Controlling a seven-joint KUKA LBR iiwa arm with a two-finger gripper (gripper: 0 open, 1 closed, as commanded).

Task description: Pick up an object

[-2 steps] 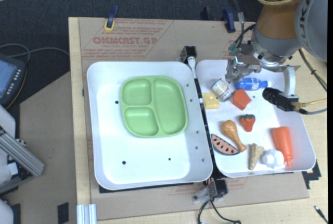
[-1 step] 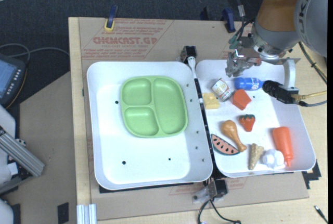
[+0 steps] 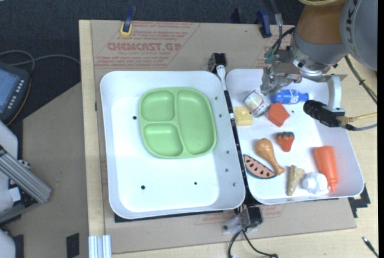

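my claw [image 3: 275,84] low in right bin [image 3: 345,158], at its 11 o'clock | grip unclear, cannot tell | can [image 3: 256,102] just beside at 7 o'clock

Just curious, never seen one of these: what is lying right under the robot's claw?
Below the gripper in the right bin lie a small can, a blue bottle and a red block. The gripper covers part of the bottle.

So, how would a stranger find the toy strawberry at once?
Look in the right bin, the one full of toy food. Near its middle, below the red block and right of the drumstick, lies the strawberry: small, red, with a green top.
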